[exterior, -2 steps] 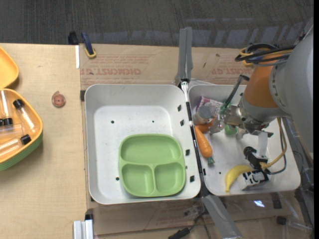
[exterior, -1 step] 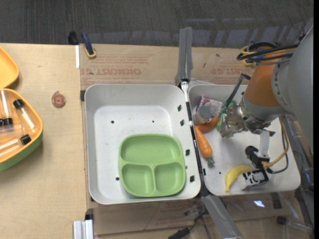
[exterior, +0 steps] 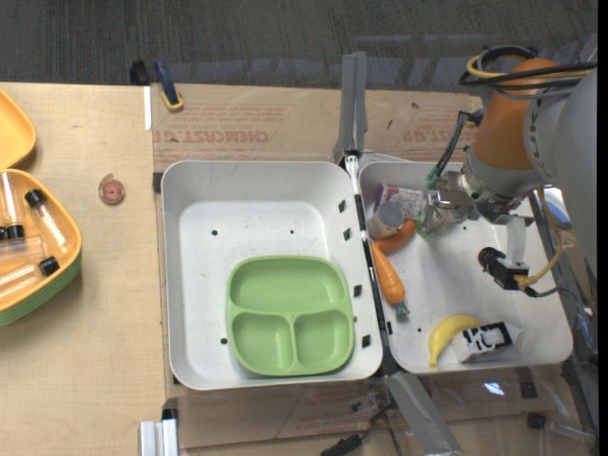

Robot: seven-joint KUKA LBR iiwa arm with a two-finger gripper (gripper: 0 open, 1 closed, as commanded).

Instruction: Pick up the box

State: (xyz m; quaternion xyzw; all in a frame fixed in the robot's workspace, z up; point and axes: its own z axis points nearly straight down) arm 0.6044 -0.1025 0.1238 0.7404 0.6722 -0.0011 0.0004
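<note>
1. The box (exterior: pixel 485 340) is small, white with black print. It lies in the near right corner of the right bin (exterior: pixel 532 350), just beside a curved yellow banana (exterior: pixel 446 334).
2. The gripper (exterior: pixel 439 211) is low over the far left part of the right bin, well apart from the box. Whether its jaws are released or clenched, I cannot tell.
3. Near the gripper are a grey round object (exterior: pixel 388 218), an orange piece (exterior: pixel 399 235) and a shiny plastic packet (exterior: pixel 401 199). An orange carrot (exterior: pixel 389 276) with a green end lies along the left wall.
4. The left bin (exterior: pixel 190 255) is smooth white plastic and holds a light green tray (exterior: pixel 290 313) with three compartments and rounded corners.
5. The bins stand on brown cardboard (exterior: pixel 228 126) with red print. To the left is a pale wooden bench (exterior: pixel 85 369) with yellow trays (exterior: pixel 38 245). The floor (exterior: pixel 285 17) behind is dark grey.
</note>
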